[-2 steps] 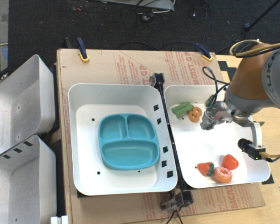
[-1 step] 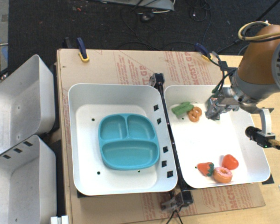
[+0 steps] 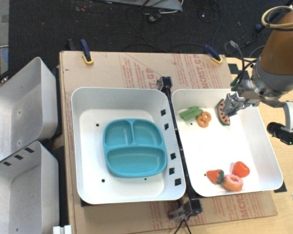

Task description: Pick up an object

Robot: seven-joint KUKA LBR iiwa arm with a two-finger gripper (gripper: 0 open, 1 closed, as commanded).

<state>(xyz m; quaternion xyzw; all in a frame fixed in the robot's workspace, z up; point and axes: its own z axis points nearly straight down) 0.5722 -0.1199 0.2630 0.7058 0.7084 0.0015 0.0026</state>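
1. The worktop is a brown board with red printed writing on it. The letters lie turned and partly covered, so I cannot read them. Two clamps with yellow tips hold its far edge.
2. The left bin is white and shallow. It stands on the left half of the worktop.
3. The right bin is also white. It stands just beside the left bin; a row of black clips runs between them.
4. The arm comes in from the right. It is grey with an orange part above the wrist.
5. A teal tray with three compartments lies in the middle of the left bin.
6. The hand is over the far right part of the right bin, touching or just above the watermelon slice. If the fingers are wide or narrow, I cannot tell.
7. A watermelon slice, red with a dark rim, lies at the far side of the right bin.
8. A green vegetable lies left of the slice, and an orange pretzel touches it.
9. At the near side of the right bin lie a pink donut, a red pepper and a red strawberry, close together.
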